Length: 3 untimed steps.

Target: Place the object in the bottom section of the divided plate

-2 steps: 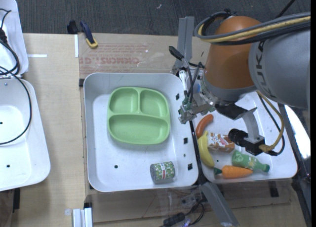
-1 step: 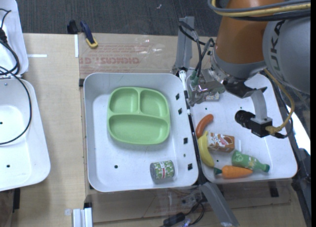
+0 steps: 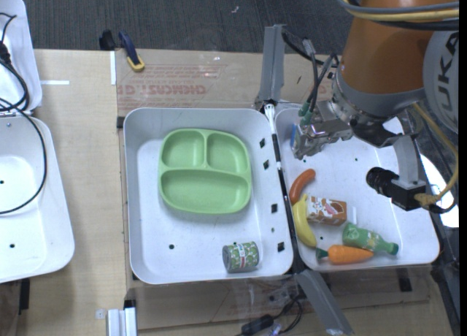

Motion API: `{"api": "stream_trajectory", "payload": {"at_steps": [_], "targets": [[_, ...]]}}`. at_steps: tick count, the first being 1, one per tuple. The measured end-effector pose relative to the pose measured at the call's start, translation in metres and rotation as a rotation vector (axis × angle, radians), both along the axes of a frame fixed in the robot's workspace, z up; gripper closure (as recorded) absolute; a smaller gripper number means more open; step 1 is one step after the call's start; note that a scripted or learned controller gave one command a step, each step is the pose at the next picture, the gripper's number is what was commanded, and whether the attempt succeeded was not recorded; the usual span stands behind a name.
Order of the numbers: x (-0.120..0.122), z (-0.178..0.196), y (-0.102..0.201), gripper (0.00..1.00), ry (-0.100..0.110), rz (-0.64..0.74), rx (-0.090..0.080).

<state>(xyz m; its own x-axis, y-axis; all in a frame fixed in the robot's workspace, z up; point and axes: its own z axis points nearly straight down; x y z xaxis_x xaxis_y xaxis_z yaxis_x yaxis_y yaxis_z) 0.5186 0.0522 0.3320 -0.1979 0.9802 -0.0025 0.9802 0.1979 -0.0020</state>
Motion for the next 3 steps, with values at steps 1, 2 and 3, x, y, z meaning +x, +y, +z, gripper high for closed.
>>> {"api": "stream_trajectory", "payload": {"at_steps": [1,2,3], "targets": [[0.01,0.056,-0.044,1.0,-0.001,0.257,0.0],[-0.029,0.068,-0.096,1.0,0.0,0.046,0.0],[-0.032,-0.123,-0.043,1.0,0.003,0.027,0.002]]}}
